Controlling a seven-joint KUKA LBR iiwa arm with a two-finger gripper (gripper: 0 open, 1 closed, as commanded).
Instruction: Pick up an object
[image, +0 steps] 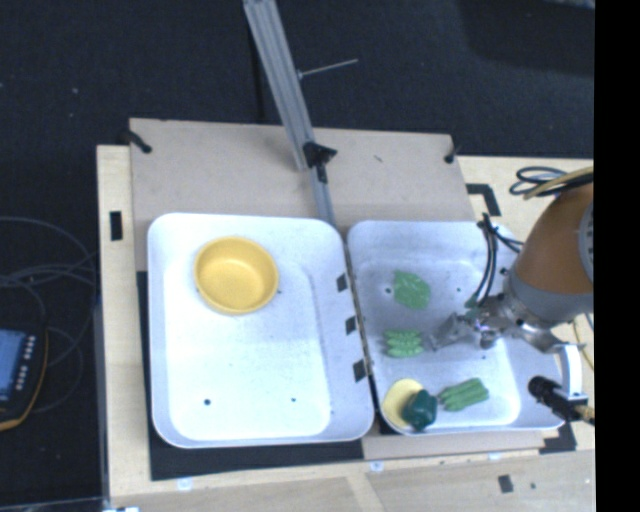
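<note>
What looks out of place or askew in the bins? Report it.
One oddity: in the right bin, a dark green object sits on the small yellow dish at the near edge, overlapping its rim. The yellow bowl in the left bin stands upright. No spill or damage shows.

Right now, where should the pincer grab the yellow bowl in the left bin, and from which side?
Probably the rim of the yellow bowl, from straight above: it sits upright and open, alone in the left bin, so one finger can go inside the wall, one outside.

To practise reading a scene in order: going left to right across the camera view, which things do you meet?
Yellow bowl → small yellow cup → gripper → arm's orange band.
</note>
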